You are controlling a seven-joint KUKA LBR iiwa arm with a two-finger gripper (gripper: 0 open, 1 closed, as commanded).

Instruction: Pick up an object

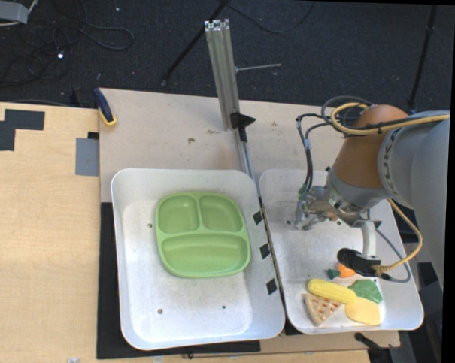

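Toy corn cob (332,290) lay in the near right corner of the right bin (298,257), well below the gripper (307,218) and off to its right, with bare white floor between the two. The gripper hung over the middle of that bin, nearer its left wall, and held nothing that I could see. Whether it was open or closed I could not tell from where I stood.

The corn was a stubby yellow cylinder with a bumpy, kernelled skin, lying on its side at a slant. Touching its lower edge was a tan wedge (318,310), triangular like a slice of pizza, with a mottled top. Just to the right sat a smooth, rounded yellow piece (365,312), and behind that a flat dark green piece (369,290) with a ragged outline. A small orange bit (346,272) showed just above the corn.

The left bin (184,307) carried a light green plastic plate (202,234), glossy, with rounded corners and three compartments: two small ones at the far side and one long one nearer me. Both bins were shallow, white and faintly speckled. The arm (412,166) was smooth grey with an orange band (362,156) above the wrist.
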